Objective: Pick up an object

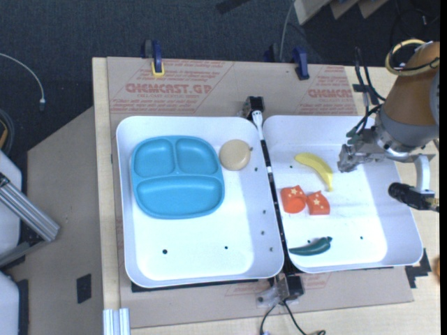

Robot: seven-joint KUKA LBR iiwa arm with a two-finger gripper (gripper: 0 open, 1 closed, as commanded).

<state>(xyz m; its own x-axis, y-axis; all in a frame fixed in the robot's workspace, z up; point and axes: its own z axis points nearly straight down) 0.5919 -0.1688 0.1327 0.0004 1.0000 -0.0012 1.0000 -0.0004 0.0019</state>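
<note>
Over the right bin (391, 246), far side: gripper (347, 160) hangs just right of the banana (315, 168), likely lining up a grab. Finger state unclear. Nothing seen held. Tomato pieces (305, 201) lie nearer.

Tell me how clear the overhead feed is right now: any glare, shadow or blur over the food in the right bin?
Camera view: even, soft light, no hard glare on the right bin; banana, two red pieces and dark green pepper read sharp with faint shadows; the gripper is small and slightly soft, so finger detail is unreadable; the floor around the bench is dim.
</note>
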